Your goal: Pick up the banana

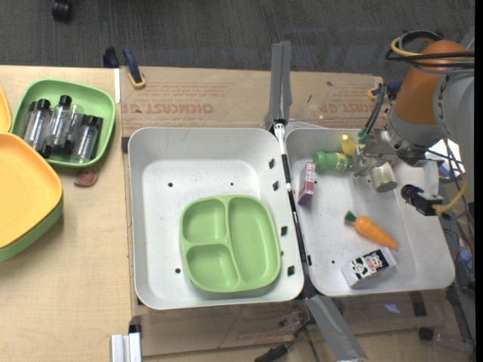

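A small yellow piece, likely the banana [348, 144], lies at the back of the right bin [423, 277] and is partly covered by the arm's wrist. The gripper [364, 159] is low over the bin's back edge, immediately right of that yellow piece and of a green bottle [327, 161]. The grey arm with its orange band [424, 89] comes in from the upper right.
The right bin also holds a purple-and-white box [308, 183] by the left wall, a carrot [371, 230] and a small black-and-white carton [368, 267]. A green divided plate [230, 243] sits in the left bin [151, 202]. Off to the left are orange plates [26, 194] and a green tray of bottles [64, 123].
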